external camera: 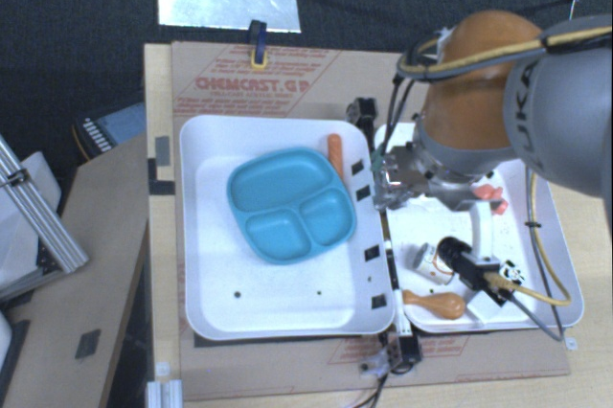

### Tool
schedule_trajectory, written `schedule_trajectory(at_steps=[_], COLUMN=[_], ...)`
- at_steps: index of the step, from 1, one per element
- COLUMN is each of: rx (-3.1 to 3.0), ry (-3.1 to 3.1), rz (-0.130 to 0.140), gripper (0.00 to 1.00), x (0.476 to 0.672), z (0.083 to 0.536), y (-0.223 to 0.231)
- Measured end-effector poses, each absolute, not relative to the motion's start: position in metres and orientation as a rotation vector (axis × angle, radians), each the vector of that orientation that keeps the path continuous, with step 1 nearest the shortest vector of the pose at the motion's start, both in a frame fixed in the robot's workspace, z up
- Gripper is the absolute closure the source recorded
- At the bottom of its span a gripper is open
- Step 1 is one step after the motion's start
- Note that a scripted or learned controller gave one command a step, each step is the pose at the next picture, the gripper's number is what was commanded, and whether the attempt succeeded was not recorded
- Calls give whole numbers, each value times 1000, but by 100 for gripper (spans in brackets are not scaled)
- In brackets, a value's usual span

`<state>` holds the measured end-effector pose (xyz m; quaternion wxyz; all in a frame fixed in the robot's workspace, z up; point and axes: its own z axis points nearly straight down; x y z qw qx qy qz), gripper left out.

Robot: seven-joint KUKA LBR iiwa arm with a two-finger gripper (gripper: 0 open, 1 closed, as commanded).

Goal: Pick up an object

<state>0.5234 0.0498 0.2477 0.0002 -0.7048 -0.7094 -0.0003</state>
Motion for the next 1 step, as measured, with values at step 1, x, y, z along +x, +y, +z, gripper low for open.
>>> schedule_trajectory(at_steps=[1], rx=[-2213], ry=[-2228], rz=[-1], gripper=[100], x=[501], z=[230], y=[86])
